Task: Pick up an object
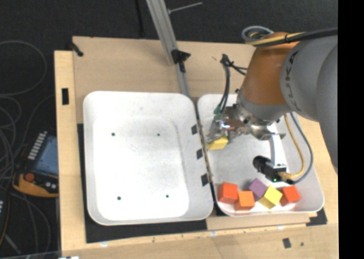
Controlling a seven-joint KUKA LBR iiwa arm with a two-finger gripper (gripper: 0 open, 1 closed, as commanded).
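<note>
Nearest us, along the right white bin's [311, 204] front wall, we see red [228, 191], orange [245, 199], purple [259, 188], yellow [272, 196] and red-orange [290, 194] blocks. Farther back, our two-finger gripper [219, 137] pinches a small yellow block [218, 144] near the divider.

I see a pale wooden bench [131, 67] set on a dark, near-black floor [68, 2]; a grey metal pole [162, 22] slants up from the bench's middle toward the top edge. Black cables [17, 110] loop over the floor at left; a handheld pendant [40, 164] with an orange base lies among them.
</note>
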